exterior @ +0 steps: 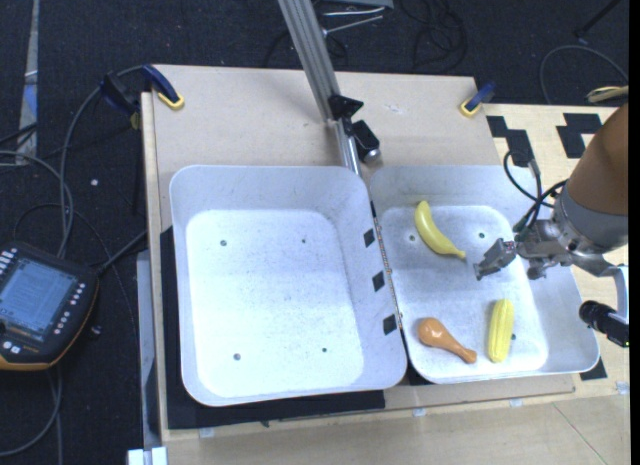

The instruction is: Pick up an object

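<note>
Right bin (560, 358), near edge: orange drumstick-shaped toy (446, 340), lying flat; yellow corn cob (500, 329) just beside it, toward the right wall. Far half of the same bin: yellow banana (436, 230), lying flat. Gripper (494, 257): over the bin's middle, between banana and corn cob, nothing between its fingers; how far the jaws stand apart cannot be told. Left bin (190, 253): beside it.

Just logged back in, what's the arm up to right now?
The grey arm's gripper hangs over the right white bin, between three items lying there: a curved yellow banana towards the back, a yellow corn cob and an orange gourd-shaped toy near the front. Nothing sits between its fingers, so no object is picked up yet. The left white bin sits alongside.
</note>
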Available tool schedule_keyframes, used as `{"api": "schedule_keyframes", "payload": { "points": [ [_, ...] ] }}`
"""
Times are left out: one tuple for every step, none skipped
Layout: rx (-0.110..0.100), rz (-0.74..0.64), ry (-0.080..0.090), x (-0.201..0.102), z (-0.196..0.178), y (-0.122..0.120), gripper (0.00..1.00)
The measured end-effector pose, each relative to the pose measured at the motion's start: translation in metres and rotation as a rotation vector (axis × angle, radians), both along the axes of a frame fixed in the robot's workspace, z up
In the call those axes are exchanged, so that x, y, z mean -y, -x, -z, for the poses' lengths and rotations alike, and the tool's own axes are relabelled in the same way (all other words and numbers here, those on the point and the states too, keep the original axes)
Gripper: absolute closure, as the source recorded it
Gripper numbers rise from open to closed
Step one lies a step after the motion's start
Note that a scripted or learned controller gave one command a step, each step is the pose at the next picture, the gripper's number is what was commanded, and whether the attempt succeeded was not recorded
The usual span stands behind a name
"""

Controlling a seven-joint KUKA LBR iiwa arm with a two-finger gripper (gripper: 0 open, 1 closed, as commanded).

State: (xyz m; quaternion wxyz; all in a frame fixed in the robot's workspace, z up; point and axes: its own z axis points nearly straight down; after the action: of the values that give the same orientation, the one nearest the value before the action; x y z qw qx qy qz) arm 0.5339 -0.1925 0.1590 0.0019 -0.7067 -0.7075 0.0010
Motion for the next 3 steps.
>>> {"api": "schedule_keyframes", "payload": {
  "points": [
    [0.000, 0.000, 0.000, -0.006, 0.045, 0.005, 0.00],
    [0.002, 0.001, 0.001, -0.007, 0.065, 0.005, 0.00],
    [0.004, 0.001, 0.001, -0.006, 0.053, 0.004, 1.00]
  ]
}}
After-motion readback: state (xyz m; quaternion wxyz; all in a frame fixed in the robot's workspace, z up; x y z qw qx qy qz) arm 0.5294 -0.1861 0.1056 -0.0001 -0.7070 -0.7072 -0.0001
